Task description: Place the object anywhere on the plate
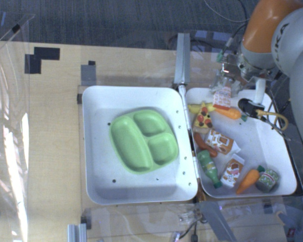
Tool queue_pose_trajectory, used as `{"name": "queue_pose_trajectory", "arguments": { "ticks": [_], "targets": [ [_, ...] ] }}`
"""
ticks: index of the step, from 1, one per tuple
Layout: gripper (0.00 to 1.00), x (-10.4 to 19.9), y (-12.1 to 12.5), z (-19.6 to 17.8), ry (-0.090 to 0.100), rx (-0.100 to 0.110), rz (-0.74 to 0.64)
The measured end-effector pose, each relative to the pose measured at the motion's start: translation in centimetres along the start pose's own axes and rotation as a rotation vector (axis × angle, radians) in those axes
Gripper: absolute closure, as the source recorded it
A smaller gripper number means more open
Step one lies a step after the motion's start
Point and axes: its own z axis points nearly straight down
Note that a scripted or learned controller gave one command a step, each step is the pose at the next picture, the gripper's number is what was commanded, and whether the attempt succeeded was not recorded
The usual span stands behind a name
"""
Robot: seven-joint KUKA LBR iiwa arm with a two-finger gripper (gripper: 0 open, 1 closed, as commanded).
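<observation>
Tool (223, 87), finger state indiscernible, above right bin's (278, 150) far edge; green plate (143, 140) lies well left.

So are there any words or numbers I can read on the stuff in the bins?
"KU": the start of dark letters on the grey arm; the rest is cut off.
Small cartons and: printed pictures, too small to read.
Can: label too blurred to read.
Green plate: no writing.

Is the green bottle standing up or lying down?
Lying down. The green bottle rests on its side on the floor of the right bin, beside a small carton.
</observation>
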Motion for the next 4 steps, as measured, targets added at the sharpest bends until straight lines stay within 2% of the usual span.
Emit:
{"name": "queue_pose_trajectory", "arguments": {
  "ticks": [1,2,3,4],
  "targets": [
    [1.00,9.3,-2.1,2.4,0.003,0.001,-0.239],
    [1.00,10.1,-7.8,2.4,0.003,0.000,-0.589],
    [1.00,14.5,-11.1,2.4,0.004,0.001,-0.656],
    [0.00,14.5,-11.1,2.4,0.004,0.001,-0.654]
  ]
}}
